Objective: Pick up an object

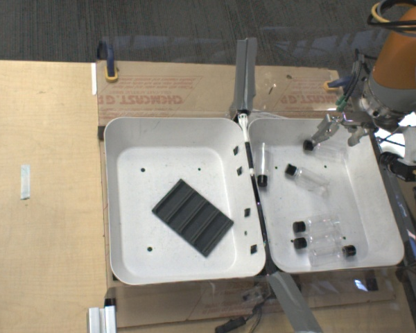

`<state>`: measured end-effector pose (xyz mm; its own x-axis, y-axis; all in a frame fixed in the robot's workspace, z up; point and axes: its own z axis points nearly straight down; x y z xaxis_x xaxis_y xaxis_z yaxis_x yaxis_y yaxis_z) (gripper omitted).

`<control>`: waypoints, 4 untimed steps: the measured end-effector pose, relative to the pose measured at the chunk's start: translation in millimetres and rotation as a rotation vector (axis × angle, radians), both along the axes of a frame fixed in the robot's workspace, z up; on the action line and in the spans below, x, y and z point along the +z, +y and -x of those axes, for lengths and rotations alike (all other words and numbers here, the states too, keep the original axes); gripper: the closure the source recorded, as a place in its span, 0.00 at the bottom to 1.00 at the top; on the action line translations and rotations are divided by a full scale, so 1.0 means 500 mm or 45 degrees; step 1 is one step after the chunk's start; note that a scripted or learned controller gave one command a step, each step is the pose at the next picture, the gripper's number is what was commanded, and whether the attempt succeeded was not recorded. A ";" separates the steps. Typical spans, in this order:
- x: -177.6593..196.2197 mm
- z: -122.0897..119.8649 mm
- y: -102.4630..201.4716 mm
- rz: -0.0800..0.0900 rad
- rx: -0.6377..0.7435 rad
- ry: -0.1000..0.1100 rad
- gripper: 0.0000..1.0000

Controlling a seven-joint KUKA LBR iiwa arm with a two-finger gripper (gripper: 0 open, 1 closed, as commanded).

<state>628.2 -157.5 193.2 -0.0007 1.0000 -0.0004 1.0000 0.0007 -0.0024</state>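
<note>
Two shallow white bins sit side by side on the bench, the left bin (pixel 118 186) and the right bin (pixel 374 186), meeting at a hinged divider.

Left bin: one dark ribbed tray (pixel 193 217), lying flat and turned at a diagonal, near the middle of the floor.

Right bin: clear plastic vials with black caps. One vial (pixel 261 165) lies along the left wall, cap toward the near side. One vial (pixel 306 177) lies tilted near the centre, cap at its upper left. A cluster (pixel 324 238) rests near the front wall; three black caps are countable there, but the clear bodies blend into the white floor, so the count of three is probable rather than certain.

Arm: one grey arm with an orange band (pixel 400 54) enters from the right and leans over the far right corner of the right bin. The gripper (pixel 333 132) hangs low over the far part of the bin floor, its two fingers spread apart, one reaching left with a dark tip (pixel 308 144), the other (pixel 355 134) to the right. Nothing lies between them. The nearest vial is the tilted one, just in front of the left fingertip and apart from it.
</note>
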 end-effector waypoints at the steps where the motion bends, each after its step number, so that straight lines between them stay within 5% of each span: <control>1: -0.154 -0.068 -0.018 0.009 -0.012 -0.035 0.00; 2: -0.164 -0.010 -0.011 0.013 -0.010 -0.050 0.00; 3: -0.199 -0.063 -0.035 0.002 0.028 -0.007 0.00; 4: -0.179 0.087 0.019 0.000 0.011 -0.002 0.00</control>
